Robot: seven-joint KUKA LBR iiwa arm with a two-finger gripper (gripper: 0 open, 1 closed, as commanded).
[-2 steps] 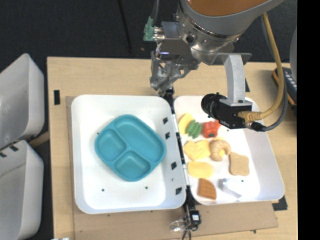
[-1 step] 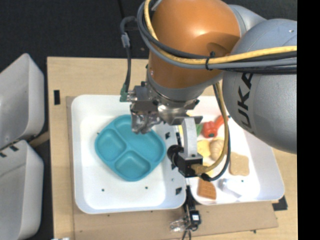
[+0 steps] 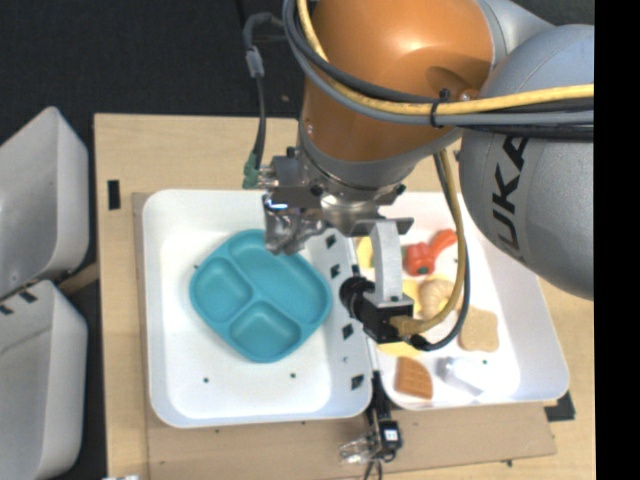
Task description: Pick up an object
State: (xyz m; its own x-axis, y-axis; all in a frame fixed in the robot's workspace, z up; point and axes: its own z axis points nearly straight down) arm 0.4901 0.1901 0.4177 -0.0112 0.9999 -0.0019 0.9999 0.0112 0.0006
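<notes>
A teal divided plate lies in the left bin, tilted toward the divider. My gripper hangs over the plate's far rim, under the orange wrist band, with much of it hidden by the arm. In the right bin lie an orange-red toy, a tan lump, a toast-coloured piece, a brown wedge, a pale clear item and something yellow partly under the cable.
The arm's big grey and orange body covers the far part of both bins. A black cable fitting hangs over the divider between the bins. White padded blocks stand off the bench's left side.
</notes>
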